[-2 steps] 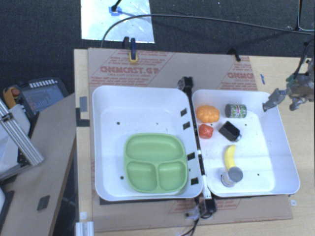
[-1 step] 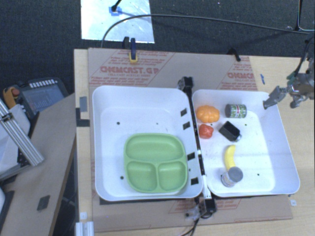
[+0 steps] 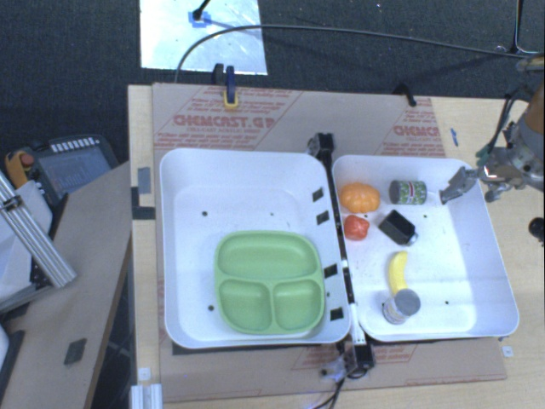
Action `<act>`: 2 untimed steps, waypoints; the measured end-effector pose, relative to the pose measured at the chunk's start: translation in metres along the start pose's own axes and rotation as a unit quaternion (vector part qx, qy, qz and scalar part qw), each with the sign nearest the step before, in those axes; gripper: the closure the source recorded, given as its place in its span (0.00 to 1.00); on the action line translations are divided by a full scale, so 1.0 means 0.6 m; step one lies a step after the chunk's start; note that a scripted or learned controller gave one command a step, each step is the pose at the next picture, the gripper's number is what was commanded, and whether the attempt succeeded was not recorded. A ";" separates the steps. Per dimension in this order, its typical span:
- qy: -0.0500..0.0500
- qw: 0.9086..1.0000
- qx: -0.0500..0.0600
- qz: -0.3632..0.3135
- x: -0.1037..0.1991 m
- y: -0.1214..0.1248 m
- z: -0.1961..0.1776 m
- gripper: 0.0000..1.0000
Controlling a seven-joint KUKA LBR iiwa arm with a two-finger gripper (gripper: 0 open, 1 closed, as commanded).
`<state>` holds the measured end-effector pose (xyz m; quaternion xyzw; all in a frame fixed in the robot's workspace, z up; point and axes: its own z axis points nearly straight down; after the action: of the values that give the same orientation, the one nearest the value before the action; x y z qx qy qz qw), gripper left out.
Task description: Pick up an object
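Dark carpet surrounds our bench; the gripper (image 3: 464, 183) hangs at the right white bin's (image 3: 494, 254) far-right corner, jaws seemingly spread, empty. Crowded orange fruit (image 3: 360, 198), green can (image 3: 408, 192), black block (image 3: 397, 227) risk a glancing grasp.

Cut off at the right edge, the arm (image 3: 530, 135) behind the end effector (image 3: 460, 186); too blurred to read, its finger spacing; label on the green can (image 3: 409, 192) too small to make out; partly cropped at left, the pendant (image 3: 72, 167).
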<state>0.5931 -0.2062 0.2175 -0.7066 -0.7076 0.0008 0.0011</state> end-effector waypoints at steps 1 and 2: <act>0.000 1.000 0.000 -0.001 0.018 0.002 0.084 0.00; -0.001 1.000 -0.003 -0.002 0.031 0.012 0.172 0.00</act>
<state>0.6001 -0.1872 0.1143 -0.7055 -0.7087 -0.0007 -0.0016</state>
